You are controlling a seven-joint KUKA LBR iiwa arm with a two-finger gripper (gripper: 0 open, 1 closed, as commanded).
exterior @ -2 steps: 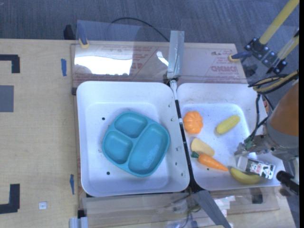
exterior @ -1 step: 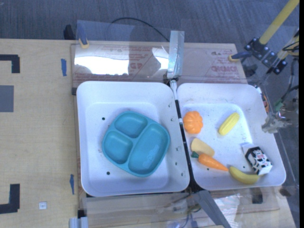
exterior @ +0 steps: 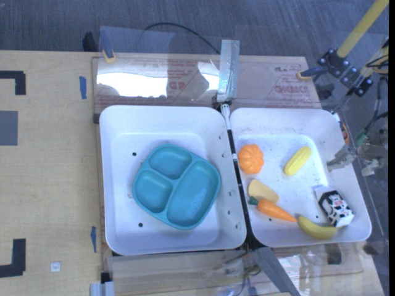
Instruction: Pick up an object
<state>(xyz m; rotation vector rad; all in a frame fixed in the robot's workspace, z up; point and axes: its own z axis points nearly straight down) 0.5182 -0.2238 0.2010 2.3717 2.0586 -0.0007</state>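
From where I work, the only lettering I can find is faint reddish printing on the clear plastic sheet [exterior: 185,73] lying along the far edge of the bench, behind the two white bins. One patch sits behind the left bin, another near the far right corner behind the right bin, at about [exterior: 290,82]. Both are mirrored or glared over and too blurred for me to make out any word.

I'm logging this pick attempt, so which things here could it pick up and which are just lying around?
Could be picked up, right bin:
pumpkin
corn cob
carrot
banana
toy cow
yellow wedge

Just lying about:
blue divided plate, left bin
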